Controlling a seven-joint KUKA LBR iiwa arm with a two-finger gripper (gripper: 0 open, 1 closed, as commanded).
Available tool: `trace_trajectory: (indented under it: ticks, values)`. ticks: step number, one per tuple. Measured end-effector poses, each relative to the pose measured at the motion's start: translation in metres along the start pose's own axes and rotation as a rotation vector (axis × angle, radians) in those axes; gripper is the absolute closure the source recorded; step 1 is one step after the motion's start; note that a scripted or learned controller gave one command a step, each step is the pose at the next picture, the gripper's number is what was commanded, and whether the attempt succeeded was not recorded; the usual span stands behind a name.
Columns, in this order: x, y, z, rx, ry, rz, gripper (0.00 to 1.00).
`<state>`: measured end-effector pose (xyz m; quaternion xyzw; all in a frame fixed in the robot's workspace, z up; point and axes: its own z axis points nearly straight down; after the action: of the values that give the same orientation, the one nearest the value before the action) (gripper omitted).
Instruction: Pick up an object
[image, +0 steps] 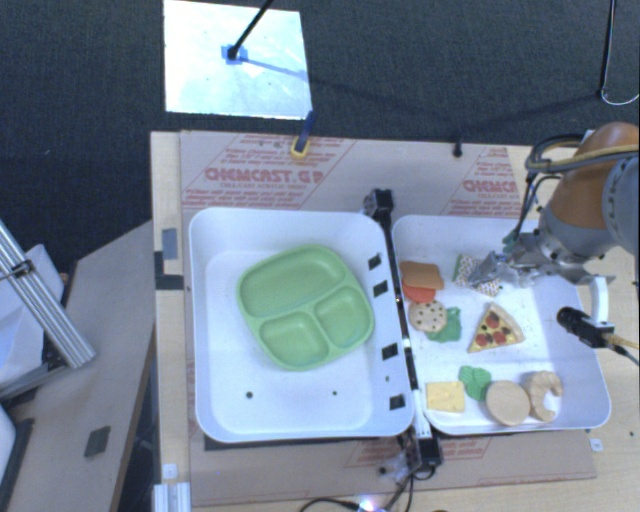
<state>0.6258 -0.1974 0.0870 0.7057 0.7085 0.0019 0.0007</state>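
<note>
Nearest you, the right bin (590, 405) holds a cheese square (445, 397), green leaf (475, 380) and round tan slices (508, 402); beyond lie the pizza slice (495, 330), cookie (428, 317) and orange sandwich piece (421, 278). Farthest, the pincer (492, 270) sits low at a small speckled piece (488, 287); you cannot tell its state. Judge the pick not yet completed: nothing appears lifted.

The arm (600, 195) is cut off by the right edge. Its gripper (492, 270) partly hides 1 small patterned item (467, 268), too small to identify.
</note>
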Motion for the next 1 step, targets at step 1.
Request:
trace_trajectory:
  ticks: [1]
  values:
    - [-0.0003, 0.0035, -0.0155, -0.011, -0.003, -0.002, 1.00]
